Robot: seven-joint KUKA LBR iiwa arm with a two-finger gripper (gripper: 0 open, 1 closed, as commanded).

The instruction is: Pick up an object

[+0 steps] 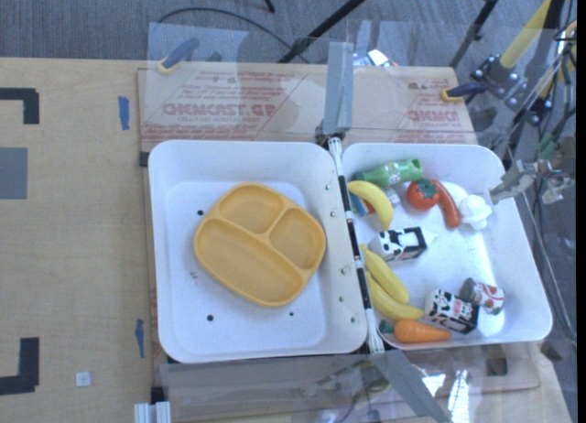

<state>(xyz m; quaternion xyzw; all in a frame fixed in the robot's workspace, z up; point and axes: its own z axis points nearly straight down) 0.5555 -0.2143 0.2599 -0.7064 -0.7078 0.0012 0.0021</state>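
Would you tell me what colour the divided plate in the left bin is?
Yellow-orange all over; the divided plate shows in the camera view.

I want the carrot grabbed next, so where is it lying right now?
The carrot lies in the right bin, at its near edge by the lower left corner, just below the long banana and left of the cow-patterned toy.

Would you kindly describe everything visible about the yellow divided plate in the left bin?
The yellow plate looks like smooth matte plastic, a rounded square turned at a slant to the left bin. Raised ridges split it into three compartments: one large one along the near-left side and two smaller ones toward the far right. It lies flat and upright on the bin floor, roughly central, with nothing in it and nothing touching it but the bin.
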